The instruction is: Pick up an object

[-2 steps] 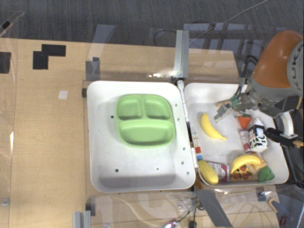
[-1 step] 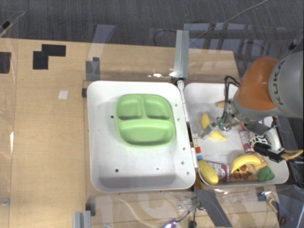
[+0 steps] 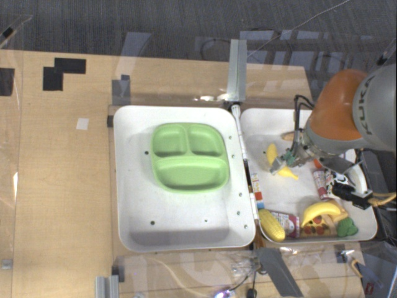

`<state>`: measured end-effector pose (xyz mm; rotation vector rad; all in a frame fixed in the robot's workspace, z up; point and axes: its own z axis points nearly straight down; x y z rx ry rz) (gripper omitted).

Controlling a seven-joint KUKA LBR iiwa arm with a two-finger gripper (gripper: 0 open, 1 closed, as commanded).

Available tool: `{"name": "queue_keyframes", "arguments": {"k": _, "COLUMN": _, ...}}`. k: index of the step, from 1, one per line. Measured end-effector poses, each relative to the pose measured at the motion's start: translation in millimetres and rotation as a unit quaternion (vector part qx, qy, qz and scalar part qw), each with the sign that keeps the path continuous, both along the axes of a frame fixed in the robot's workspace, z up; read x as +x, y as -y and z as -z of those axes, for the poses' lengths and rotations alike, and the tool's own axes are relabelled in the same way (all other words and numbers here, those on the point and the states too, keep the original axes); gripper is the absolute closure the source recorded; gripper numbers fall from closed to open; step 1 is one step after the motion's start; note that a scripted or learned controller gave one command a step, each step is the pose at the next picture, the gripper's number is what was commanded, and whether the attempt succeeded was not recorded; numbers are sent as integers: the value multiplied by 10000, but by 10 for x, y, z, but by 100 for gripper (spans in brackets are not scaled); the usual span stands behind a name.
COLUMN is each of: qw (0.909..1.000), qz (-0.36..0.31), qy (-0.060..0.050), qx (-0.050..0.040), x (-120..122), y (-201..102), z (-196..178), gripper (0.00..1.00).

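Gripper (image 3: pixel 289 161) hangs low in the right bin (image 3: pixel 263 121), grip unclear, no labels legible.

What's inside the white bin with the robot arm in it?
The right white bin holds a small yellow piece, a corn cob, a banana, a red packet and a green lump. The grey arm covers the bin's far right part.

Left bin (image 3: pixel 133 185) open around green tray (image 3: pixel 188 156), right bin (image 3: pixel 260 126) cluttered

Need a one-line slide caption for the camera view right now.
Arm's claw low in the right bin by small yellow pieces; green tray sits in the left bin.
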<state>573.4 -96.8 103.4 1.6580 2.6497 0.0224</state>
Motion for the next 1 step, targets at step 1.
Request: {"name": "queue_keyframes", "arguments": {"k": 1, "qw": 9937, "qz": 1118, "qy": -73, "qx": -4, "x": 174, "y": -372, "z": -1291, "gripper": 100}}
